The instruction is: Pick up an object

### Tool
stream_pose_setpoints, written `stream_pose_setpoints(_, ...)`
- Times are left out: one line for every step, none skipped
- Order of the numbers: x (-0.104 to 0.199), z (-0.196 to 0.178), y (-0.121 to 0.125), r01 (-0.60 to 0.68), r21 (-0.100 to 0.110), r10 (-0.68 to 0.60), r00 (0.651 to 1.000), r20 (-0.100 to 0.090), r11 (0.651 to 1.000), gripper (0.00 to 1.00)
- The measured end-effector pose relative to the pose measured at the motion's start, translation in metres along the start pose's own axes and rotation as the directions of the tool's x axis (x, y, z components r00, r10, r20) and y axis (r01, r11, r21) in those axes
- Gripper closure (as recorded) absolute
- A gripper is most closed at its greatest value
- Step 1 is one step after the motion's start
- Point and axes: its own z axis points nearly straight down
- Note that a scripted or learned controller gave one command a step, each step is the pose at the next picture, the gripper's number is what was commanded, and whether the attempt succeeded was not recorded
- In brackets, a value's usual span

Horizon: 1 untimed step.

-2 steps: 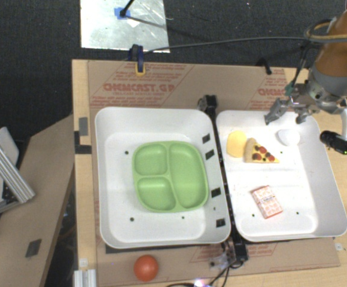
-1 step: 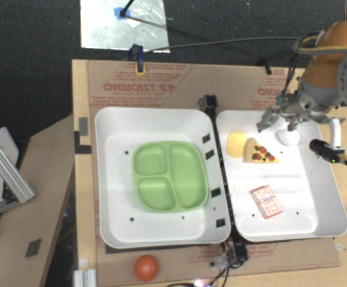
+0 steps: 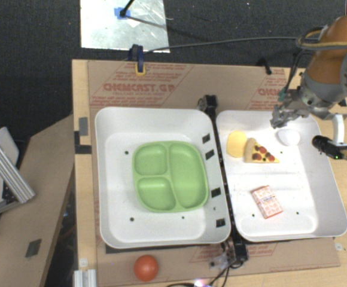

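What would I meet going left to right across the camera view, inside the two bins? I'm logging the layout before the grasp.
Green divided tray → yellow piece → pizza slice → white object. The red-and-white box overlaps the pizza slice's span, so it is left out.

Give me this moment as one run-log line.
end effector: above right bin far edge | pizza slice, yellow piece, red box: in bin, ungrasped | green tray: left bin

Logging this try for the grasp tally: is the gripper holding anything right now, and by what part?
Nothing is seen held. The gripper hangs over the right bin's far edge, apart from the pizza slice and small box.
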Motion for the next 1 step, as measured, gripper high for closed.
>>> stream_pose_setpoints(-0.0042, -0.0458, 0.0056, -0.002, -0.001, 0.002, 1.000, 0.000, 1.000, 1.00)
